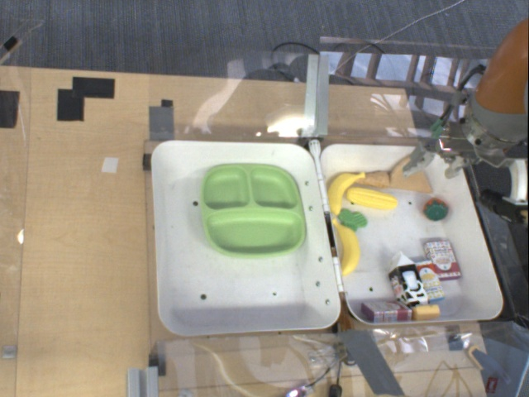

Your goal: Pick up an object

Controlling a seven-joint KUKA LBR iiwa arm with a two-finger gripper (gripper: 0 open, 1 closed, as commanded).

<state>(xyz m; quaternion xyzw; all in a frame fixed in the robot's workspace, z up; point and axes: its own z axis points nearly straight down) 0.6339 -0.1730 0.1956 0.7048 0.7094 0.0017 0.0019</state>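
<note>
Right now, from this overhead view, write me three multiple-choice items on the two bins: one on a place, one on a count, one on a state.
1. Where does the green divided plate lie?
A. In the left bin
B. In the right bin
C. On the bench outside the bins

2. How many compartments does the plate have?
A. Two
B. Three
C. Five

3. Where is the end effector?
A. Down among the small boxes at the right bin's near edge
B. Over the plate
C. Up at the far edge of the right bin, away from the bananas

Key: 1 A, the plate sits in the middle of the left bin. 2 B, two small sections above one long one. 3 C, it shows by the right bin far rim, apart from the bananas.
</note>
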